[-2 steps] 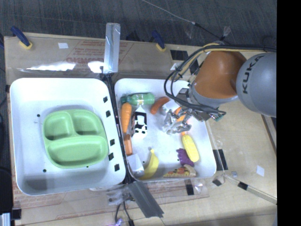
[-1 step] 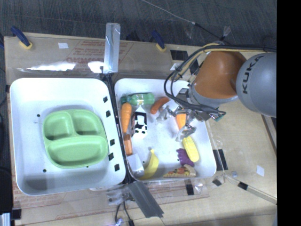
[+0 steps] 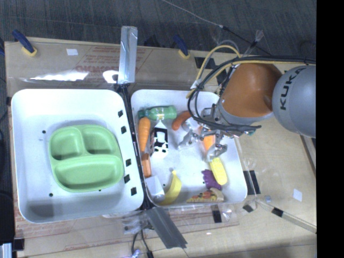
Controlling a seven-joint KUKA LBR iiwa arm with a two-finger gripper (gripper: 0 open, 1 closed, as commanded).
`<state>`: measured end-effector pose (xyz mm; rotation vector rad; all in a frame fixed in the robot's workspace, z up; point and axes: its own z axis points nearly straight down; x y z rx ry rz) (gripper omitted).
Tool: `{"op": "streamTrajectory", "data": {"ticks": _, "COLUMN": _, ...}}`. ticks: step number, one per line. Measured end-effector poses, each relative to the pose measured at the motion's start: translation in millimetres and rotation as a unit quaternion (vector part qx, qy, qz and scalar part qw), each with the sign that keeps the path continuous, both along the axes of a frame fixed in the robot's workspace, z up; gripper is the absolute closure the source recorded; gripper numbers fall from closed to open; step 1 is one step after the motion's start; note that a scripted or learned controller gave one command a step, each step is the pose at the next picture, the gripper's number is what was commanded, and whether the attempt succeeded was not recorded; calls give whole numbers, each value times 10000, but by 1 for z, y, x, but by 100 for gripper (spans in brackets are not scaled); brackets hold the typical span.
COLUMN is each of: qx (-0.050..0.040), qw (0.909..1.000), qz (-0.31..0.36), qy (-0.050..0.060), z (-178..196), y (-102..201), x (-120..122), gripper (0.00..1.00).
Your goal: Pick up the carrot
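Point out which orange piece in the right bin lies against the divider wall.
The long carrot, lying lengthwise along the right bin's left wall. The other orange piece sits further right, near the gripper.

you see the carrot [image 3: 144,135] lying along the right bin's [image 3: 185,176] left wall, the gripper [image 3: 207,144] hanging well right of it, the banana [image 3: 172,186] below it.

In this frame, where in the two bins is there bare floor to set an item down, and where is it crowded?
Left bin: bare floor rings the green tray, widest along the near edge. Right bin: one small patch between the carrot, banana and corn. The far half is crowded by the green bottle and the end effector.
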<state>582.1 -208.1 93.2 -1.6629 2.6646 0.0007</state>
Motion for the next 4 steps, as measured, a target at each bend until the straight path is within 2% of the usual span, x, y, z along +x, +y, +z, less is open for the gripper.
{"op": "streamTrajectory", "data": {"ticks": 1, "qx": -5, "qw": 9883, "qz": 1527, "qy": -18, "z": 53, "y": -1, "x": -26, "gripper": 0}}
{"op": "streamTrajectory", "data": {"ticks": 2, "qx": 29, "qw": 9791, "qz": 2032, "qy": -19, "z": -1, "y": 4, "x": 0, "gripper": 0}}
{"op": "streamTrajectory", "data": {"ticks": 3, "qx": 37, "qw": 9710, "qz": 2391, "qy": -23, "z": 0, "y": 6, "x": -51, "gripper": 0}}
{"op": "streamTrajectory", "data": {"ticks": 4, "qx": 31, "qw": 9703, "qz": 2419, "qy": -24, "z": 9, "y": 7, "x": -49, "gripper": 100}}
